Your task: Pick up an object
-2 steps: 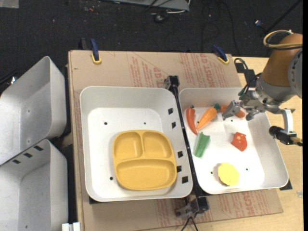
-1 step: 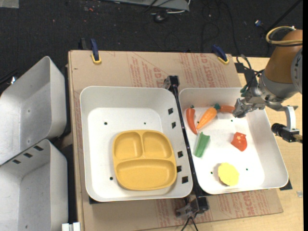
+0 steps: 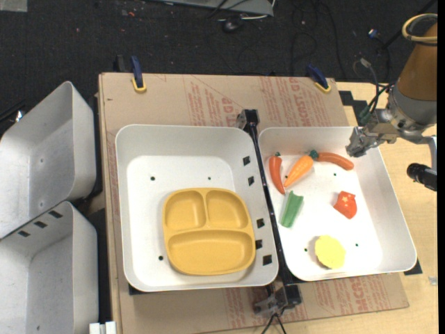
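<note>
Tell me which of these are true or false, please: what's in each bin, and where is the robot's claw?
1. The yellow divided plate lies in the left bin. True.
2. The right bin holds only one item. False: it holds several toy foods, including an orange carrot and a green pepper.
3. The gripper is at the right bin's far right corner. True.
4. The yellow round piece sits on the plate. False: it lies in the right bin.

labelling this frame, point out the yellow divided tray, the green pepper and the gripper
yellow divided tray (image 3: 208,256), camera view, front rim
green pepper (image 3: 291,209), camera view, middle of body
gripper (image 3: 361,145), camera view, at its fingertips
</note>
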`<state>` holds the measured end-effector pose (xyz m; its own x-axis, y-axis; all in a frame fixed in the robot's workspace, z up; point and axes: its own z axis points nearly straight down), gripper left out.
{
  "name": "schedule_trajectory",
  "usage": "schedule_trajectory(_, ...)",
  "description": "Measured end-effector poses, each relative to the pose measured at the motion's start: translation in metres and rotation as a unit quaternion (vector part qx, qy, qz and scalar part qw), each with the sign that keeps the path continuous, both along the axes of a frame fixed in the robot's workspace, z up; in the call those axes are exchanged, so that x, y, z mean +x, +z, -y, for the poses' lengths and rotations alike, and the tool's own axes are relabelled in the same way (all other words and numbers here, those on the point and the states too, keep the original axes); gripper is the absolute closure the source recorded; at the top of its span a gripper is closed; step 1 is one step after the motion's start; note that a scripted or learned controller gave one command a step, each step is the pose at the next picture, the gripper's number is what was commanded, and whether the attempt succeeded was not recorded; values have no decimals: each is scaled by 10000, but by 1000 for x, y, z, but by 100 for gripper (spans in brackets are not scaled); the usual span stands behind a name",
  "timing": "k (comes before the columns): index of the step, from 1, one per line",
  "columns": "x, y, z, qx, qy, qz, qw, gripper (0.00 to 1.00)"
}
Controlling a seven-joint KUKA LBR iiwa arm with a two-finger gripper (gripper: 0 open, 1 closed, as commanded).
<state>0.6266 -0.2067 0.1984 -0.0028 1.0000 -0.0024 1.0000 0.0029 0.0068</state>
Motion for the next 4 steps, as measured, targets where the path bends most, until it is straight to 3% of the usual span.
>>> schedule_trajectory(2,2,71,-2,4,-1,-14,10000,100)
schedule_trajectory(4,-17,74,-115,19,21,-35,10000,100)
